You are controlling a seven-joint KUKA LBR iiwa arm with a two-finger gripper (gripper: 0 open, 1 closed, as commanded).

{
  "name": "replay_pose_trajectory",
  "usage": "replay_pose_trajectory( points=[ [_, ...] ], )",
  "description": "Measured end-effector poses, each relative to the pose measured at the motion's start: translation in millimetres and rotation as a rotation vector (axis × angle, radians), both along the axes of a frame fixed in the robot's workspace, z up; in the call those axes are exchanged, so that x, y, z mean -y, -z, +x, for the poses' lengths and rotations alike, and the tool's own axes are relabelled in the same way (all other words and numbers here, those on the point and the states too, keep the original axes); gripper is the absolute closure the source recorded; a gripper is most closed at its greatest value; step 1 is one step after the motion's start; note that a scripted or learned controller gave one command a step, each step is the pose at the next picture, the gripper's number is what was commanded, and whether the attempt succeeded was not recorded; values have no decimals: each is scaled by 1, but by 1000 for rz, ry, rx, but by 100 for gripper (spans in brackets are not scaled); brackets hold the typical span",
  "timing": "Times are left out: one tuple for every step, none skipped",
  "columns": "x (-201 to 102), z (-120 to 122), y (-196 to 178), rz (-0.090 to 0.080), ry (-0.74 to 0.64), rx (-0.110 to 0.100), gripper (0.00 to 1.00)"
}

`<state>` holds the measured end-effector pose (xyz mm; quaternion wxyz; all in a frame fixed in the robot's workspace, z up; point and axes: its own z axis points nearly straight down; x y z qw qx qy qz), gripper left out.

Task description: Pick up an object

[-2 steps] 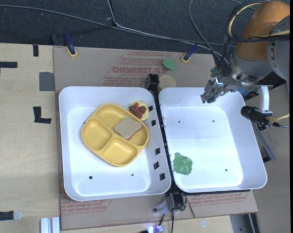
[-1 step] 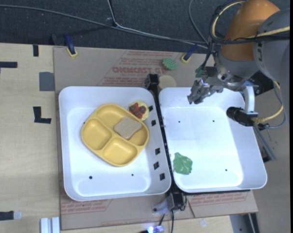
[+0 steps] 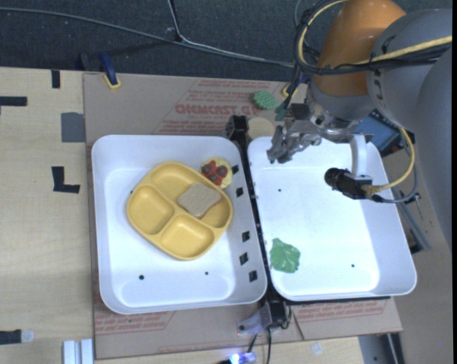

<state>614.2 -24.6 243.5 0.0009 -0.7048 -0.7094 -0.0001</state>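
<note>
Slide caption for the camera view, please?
Gripper above right bin holding green item; yellow tray in left bin.

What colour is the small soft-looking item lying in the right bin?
Green; the item shows best in the camera view, near the right bin's front-left corner.

The grey arm (image 3: 410, 51) comes in from the right, its orange band (image 3: 357, 40) above the wrist. The gripper (image 3: 283, 152) points down and left.

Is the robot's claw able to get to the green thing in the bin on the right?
Probably yes. The green thing lies alone on the bare floor of the right bin, with nothing on or beside it. The claw hangs over that bin's far corner, with open space between.
</note>
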Motion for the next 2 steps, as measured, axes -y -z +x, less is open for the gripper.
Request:
replay_pose_trajectory(
  points=[
    [-43,-15,8,-1,2,-2,100],
    [-105,-28,9,0,-1,-1,100]
  ],
)
